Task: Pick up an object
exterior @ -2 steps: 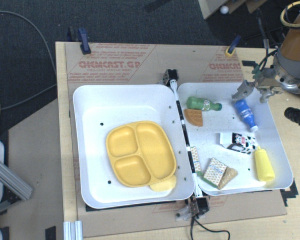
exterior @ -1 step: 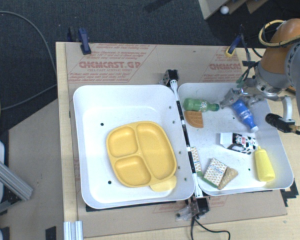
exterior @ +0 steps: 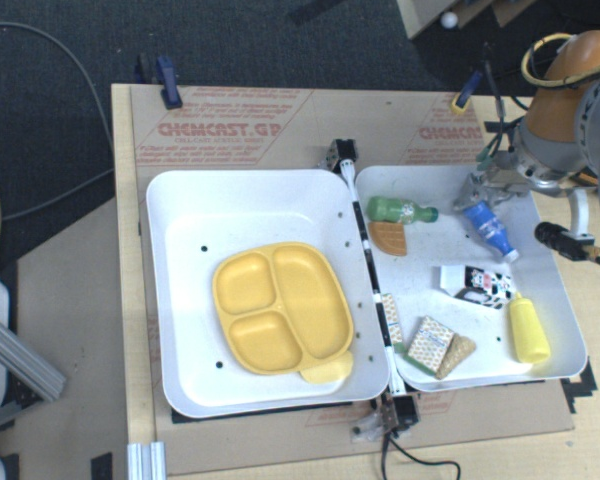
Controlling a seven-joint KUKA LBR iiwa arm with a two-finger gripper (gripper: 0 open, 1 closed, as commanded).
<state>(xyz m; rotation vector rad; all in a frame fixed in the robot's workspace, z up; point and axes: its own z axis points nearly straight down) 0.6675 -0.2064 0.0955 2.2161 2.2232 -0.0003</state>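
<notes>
Yellow tray (exterior: 283, 308) in left bin (exterior: 180, 228)

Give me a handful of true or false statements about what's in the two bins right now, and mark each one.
1. The yellow divided tray lies in the left bin. True.
2. The green bottle lies in the left bin. False: it lies in the right bin, near its top left corner.
3. The blue bottle lies just below the end effector. True.
4. The yellow bottle stands by the green bottle. False: it lies near the right bin's right wall, toward the front.
5. The black and white carton lies left of the yellow bottle. True.
</notes>
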